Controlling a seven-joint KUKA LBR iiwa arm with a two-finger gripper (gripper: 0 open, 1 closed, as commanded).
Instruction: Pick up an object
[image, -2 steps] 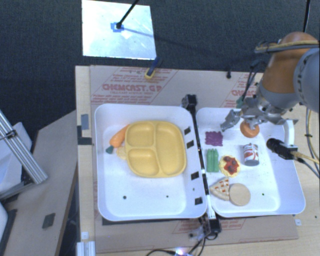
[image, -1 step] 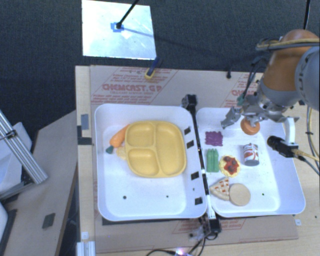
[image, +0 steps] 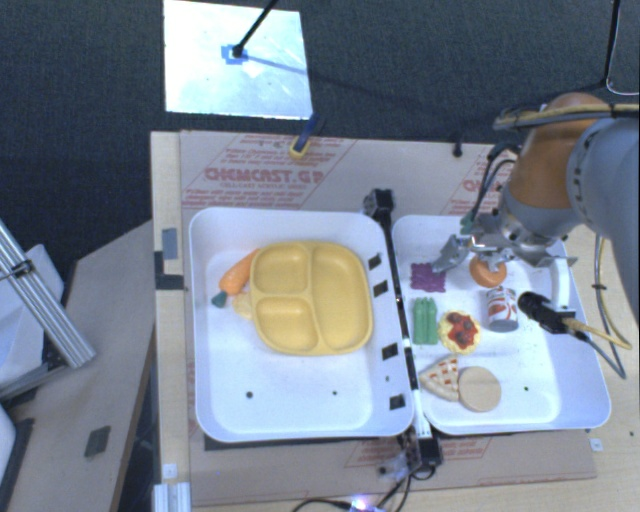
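White right bin (image: 575, 400), toy foods spread apart for picking: orange fruit (image: 489, 271) under the gripper (image: 487, 255), near the back wall; jaw state cannot be told.

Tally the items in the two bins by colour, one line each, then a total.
Yellow: 1, divided plate
Orange: 2, carrot, round fruit
Purple: 1, grapes
Green: 1, pods
Red and white: 1, can
Red and yellow: 1, round pizza
Tan: 2, pizza slice, cookie
Total: 9
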